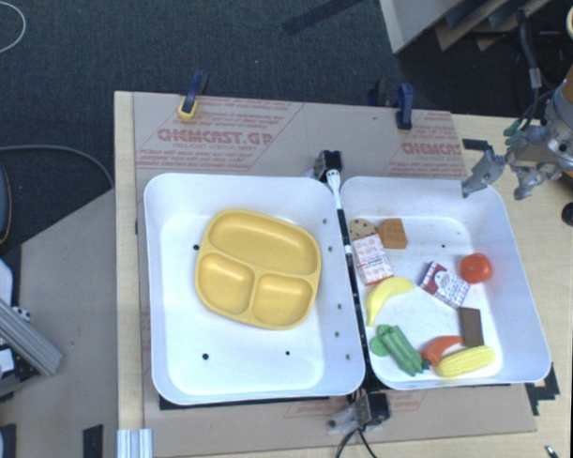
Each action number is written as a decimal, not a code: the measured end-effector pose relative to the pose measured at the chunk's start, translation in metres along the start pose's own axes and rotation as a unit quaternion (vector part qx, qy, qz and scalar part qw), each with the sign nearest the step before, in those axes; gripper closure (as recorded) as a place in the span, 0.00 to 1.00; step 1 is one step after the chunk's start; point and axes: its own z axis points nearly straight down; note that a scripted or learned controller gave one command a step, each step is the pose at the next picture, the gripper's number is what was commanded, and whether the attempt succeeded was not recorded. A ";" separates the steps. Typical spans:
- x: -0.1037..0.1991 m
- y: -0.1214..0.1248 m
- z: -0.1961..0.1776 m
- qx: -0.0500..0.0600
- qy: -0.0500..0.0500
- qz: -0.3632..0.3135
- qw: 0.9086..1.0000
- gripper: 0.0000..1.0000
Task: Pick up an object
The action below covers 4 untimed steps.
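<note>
Grey metal fingers of the two-finger gripper [502,176] hang spread apart, with nothing between them, over the far right corner of the right-hand shallow white bin [528,307]; the arm enters at the view's upper right edge. No toy touches the gripper. Nearest to it, a round red tomato toy [476,268] sits by the bin's right wall, with a small red-and-white packet [444,284] just to its left. Farther along the bin's far side, a square tan cracker [392,234] lies beside a round brown cookie [362,228], and a second red-and-white packet [372,259] rests just below them. A curved yellow banana toy [386,295] lies near the bin's middle. Toward the near edge, a green leafy vegetable toy [396,348] sits next to an orange-red piece [439,347], a yellow corn cob toy [465,360] and a dark brown rectangular bar [470,326], the last 3 close together. In the left-hand shallow white bin [172,294], well apart from the gripper, a yellow plastic plate with 3 compartments [257,267] lies flat. Both bins rest on a brown cardboard sheet [271,138] printed with red lettering, held at its far edge by 2 clamps, 1 with a yellow jaw [189,103] and 1 blue [403,105].
</note>
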 end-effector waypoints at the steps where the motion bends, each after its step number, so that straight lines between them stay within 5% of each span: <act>1: 0.001 0.002 -0.009 -0.006 -0.001 -0.002 1.000 0.00; 4: 0.006 -0.015 0.156 -0.003 0.000 -0.002 1.000 0.00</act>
